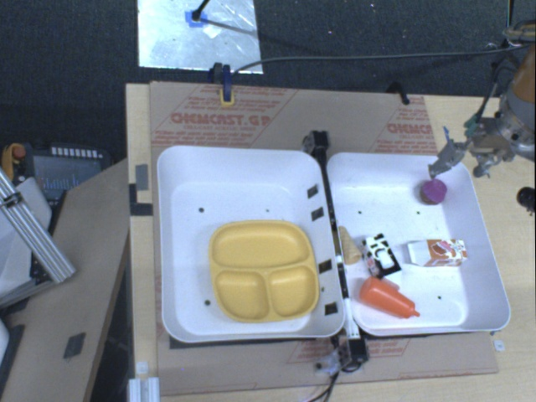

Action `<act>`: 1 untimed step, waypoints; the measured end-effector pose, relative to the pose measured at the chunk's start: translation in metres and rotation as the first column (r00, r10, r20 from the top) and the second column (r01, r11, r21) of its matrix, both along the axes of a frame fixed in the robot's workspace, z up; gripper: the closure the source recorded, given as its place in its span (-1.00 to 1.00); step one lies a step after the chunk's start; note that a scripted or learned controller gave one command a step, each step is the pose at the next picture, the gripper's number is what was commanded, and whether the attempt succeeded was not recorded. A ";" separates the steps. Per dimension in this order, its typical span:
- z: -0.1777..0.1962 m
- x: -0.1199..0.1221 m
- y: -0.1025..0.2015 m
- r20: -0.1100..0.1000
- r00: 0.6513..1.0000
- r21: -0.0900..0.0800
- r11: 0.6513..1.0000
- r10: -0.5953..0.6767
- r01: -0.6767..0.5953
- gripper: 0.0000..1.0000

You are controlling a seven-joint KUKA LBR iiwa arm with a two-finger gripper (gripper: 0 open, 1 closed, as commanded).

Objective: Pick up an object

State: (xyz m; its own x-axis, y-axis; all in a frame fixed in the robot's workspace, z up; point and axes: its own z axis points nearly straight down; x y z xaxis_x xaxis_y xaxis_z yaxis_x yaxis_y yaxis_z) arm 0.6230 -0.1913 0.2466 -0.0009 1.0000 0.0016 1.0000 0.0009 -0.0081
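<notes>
Two shallow white plastic bins sit side by side on a cardboard-covered bench, and the right bin [477, 249] serves as the landmark here. Inside it, near its far right corner, lies a small round purple object [433, 191], the nearest thing to the robot's two-finger gripper [459, 161]. Toward the bin's near side rest a small white carton with red-brown print [435, 252], a black-and-white patterned block [381, 254], and an orange cone-shaped toy resembling a carrot [388, 298], with a tan piece [348, 247] against the bin's left wall. Left of the right bin, the left bin [180, 191] carries a yellow three-compartment plastic tray [261, 270]. Beyond the right bin's far edge, a black cable [360, 56] runs across dark carpet. The grey arm [519, 99] enters above the bin's far right corner, its gripper poised just over that rim with fingers spread apart and nothing between them; one fingertip hangs close above the purple object, and whether they touch cannot be told. Nothing lies between gripper and purple object.
</notes>
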 end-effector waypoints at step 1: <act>0.006 0.002 0.000 0.010 1.000 -0.002 1.000 0.002 -0.002 -1.00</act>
